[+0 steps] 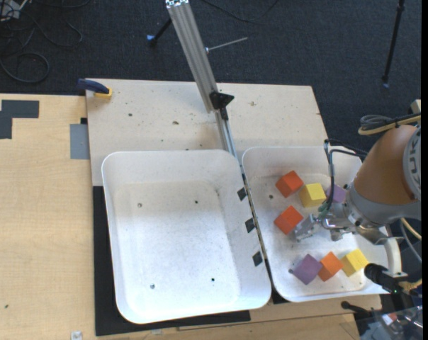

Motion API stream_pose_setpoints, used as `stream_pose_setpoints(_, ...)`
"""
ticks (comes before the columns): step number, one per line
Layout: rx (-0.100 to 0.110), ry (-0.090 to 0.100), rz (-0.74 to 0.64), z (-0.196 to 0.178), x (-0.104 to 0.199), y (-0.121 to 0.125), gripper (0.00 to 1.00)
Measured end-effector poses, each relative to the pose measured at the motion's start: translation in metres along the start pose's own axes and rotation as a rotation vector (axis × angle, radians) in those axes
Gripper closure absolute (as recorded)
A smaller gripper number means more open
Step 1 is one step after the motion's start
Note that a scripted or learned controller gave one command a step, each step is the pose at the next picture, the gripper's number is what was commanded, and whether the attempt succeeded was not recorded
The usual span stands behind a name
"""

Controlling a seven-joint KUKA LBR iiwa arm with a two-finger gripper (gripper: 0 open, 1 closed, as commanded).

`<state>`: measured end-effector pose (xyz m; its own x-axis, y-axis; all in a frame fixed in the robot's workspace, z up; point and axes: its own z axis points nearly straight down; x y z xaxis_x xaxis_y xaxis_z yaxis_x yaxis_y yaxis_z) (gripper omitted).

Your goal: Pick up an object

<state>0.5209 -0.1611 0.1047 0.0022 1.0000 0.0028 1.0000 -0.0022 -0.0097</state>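
Several small blocks lie in the right bin [271, 163]. An orange block [289, 183] and a yellow block [314, 194] sit toward the back, with a purple block [338, 193] partly hidden behind the arm. Another orange block [288, 219] lies in the middle. Near the front rest a purple block [306, 268], a small orange block [331, 265] and a yellow block [355, 261]. My gripper [305, 230] hangs low in the bin just right of the middle orange block, its grey fingers pointing left; nothing shows between them.
The left bin [115, 190] lies beside the right one, with black clips along the shared rim. A slanted aluminium rail [196, 55] rises behind the bins. A blue-and-yellow clamp [95, 87] sits at the bench's back left corner. Cables hang by the arm at right.
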Motion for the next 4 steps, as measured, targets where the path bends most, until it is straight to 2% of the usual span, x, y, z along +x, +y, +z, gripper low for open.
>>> stream_pose_setpoints(1,-0.008,-0.001,0.001,0.013,0.000,0.001,0.00)
stream_pose_setpoints(2,-0.007,0.000,0.010,0.002,-0.001,0.000,1.00)
stream_pose_setpoints(3,-0.011,-0.003,0.004,-0.039,-0.001,-0.002,1.00)
stream_pose_setpoints(4,-0.013,-0.004,-0.003,-0.094,-0.005,0.008,1.00)
